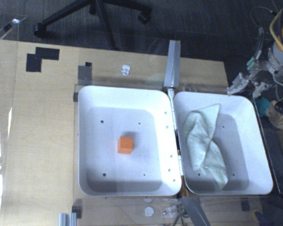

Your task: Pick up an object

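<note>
In the left bin (88, 145), a small orange block (125, 145) sits near the middle. Just right of that bin, a second bin (252, 138) holds a crumpled white cloth (203, 143). Farther back, past that bin's far right corner, the claw (248, 82) hangs with its fingers apart, holding nothing.

Smooth matt white plastic bins (89, 131), soft crumpled cloth (203, 143), pale wood-grain bench (37, 143), perhaps laminate

No legible text, label, brand, number or sign on any surface — bins, bench and cloth all carry none readable.
</note>
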You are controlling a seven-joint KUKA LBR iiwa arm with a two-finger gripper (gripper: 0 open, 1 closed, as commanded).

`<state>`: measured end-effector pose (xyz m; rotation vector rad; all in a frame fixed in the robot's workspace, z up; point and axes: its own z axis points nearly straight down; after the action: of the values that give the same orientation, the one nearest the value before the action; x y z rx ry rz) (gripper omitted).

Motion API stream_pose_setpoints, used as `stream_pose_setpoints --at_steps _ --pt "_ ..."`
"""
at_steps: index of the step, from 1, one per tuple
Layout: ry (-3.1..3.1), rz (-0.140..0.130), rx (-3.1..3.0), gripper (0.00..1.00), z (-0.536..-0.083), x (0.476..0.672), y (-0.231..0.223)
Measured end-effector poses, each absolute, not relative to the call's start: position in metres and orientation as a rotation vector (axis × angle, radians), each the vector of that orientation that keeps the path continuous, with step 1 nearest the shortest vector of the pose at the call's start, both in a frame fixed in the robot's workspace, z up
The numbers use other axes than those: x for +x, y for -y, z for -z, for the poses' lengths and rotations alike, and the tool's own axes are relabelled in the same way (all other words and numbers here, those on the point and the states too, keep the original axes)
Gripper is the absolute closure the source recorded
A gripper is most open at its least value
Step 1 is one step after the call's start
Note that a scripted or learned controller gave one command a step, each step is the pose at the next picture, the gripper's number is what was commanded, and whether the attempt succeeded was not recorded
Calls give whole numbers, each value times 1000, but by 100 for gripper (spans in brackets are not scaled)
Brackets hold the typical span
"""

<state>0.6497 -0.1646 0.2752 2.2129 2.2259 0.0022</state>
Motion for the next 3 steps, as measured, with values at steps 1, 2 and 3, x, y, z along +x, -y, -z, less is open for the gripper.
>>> stream_pose_setpoints --at_steps 1,2,3 --pt "-2495 -2 1906 0 -144 601 138" --pt "-2507 -12 1871 0 -91 627 114" --pt "-2507 -19 1865 100 -103 629 113"
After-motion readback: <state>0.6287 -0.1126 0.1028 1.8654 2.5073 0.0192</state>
